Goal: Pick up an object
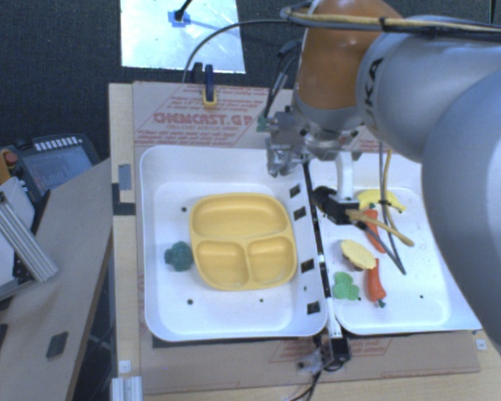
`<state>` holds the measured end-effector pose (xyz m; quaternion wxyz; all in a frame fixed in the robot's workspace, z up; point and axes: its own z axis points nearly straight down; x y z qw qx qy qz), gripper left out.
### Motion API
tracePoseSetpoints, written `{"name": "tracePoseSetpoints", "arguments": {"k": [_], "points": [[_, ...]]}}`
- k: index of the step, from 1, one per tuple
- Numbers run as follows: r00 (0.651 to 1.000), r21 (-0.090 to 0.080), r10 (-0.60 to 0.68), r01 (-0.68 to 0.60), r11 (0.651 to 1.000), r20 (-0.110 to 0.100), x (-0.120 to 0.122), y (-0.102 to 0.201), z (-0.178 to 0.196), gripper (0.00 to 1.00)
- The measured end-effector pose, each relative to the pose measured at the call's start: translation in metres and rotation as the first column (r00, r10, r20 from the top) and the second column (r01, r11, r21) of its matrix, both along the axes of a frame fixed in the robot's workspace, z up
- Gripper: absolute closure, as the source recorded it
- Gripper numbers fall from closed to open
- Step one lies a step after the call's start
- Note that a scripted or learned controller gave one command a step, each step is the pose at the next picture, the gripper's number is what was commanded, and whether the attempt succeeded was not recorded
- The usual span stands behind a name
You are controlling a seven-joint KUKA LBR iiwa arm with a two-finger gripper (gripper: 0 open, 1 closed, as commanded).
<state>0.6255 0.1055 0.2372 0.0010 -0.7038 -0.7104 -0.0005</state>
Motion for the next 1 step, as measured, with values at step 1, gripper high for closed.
{"name": "tracePoseSetpoints", "arguments": {"k": [1], "points": [[1.000, -0.002, -0.006, 0.006, 1.000, 0.001, 0.0005, -0.0036, 0.0011, 0.00]]}}
